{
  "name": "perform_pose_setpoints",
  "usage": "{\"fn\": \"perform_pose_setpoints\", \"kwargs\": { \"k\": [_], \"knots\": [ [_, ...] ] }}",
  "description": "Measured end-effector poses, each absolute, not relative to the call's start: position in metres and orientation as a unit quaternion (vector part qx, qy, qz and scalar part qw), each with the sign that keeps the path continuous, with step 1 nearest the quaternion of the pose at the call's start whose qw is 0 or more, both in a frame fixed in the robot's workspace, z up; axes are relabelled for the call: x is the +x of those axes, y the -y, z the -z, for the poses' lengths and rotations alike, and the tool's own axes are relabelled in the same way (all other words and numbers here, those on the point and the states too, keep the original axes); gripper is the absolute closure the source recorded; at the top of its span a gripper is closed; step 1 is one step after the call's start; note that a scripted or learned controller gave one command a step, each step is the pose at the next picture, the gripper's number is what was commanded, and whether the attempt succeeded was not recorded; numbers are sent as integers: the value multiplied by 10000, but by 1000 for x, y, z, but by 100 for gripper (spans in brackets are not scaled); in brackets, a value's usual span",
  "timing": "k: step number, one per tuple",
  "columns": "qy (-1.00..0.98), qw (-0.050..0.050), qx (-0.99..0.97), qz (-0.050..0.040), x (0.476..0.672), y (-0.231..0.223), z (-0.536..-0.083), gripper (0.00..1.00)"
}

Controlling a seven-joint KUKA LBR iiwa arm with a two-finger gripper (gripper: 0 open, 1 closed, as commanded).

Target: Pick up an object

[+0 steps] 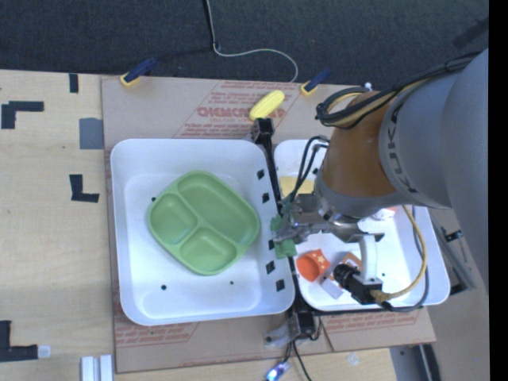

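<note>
Green tray (204, 222) lies in left bin (127, 213); tool (305, 228) over right bin (429, 284), grip unclear.

A robotics lab: taped markers (79, 187) on a wooden counter (48, 236), clamped cardboard (230, 109), white bins (127, 292), trailing cables (238, 52).
</note>
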State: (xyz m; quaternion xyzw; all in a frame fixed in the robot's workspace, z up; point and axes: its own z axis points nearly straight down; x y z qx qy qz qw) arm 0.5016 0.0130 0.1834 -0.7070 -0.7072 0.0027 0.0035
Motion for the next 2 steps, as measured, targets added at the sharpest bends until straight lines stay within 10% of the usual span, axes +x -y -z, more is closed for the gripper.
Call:
{"fn": "perform_pose_setpoints", "kwargs": {
  "k": [1,2],
  "knots": [
    [7110,-10,-7032,49,484,-87,-296,100],
    [7090,-13,-7052,24,509,-113,-351,100]
  ]
}}
